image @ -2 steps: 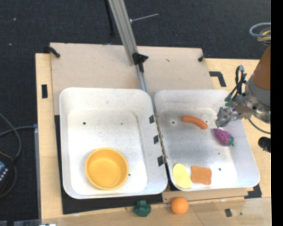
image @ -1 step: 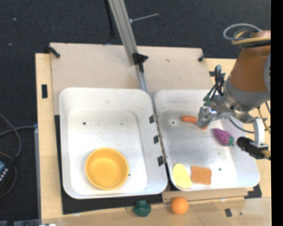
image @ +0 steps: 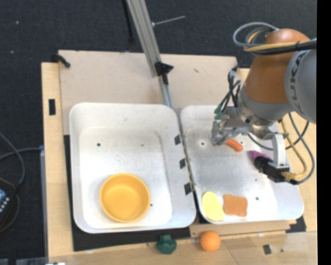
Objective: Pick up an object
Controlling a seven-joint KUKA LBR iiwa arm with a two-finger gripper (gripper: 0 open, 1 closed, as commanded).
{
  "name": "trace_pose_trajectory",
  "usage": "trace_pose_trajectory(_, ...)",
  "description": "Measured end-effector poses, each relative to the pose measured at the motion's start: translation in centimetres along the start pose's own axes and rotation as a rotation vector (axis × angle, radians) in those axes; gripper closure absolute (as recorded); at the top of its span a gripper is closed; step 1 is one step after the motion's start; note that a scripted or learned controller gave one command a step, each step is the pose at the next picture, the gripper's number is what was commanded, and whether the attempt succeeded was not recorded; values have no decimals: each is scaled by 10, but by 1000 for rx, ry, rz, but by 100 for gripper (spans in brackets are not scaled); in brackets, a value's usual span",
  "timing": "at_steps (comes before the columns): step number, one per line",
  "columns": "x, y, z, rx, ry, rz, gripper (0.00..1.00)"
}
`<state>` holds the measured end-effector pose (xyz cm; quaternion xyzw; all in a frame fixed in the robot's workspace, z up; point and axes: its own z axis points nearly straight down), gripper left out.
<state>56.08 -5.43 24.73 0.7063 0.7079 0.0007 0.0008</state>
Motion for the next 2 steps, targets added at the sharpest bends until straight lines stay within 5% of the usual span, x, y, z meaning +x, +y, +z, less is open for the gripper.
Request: trace_pose_trajectory(2,104,6,12,2,1,-5,100)
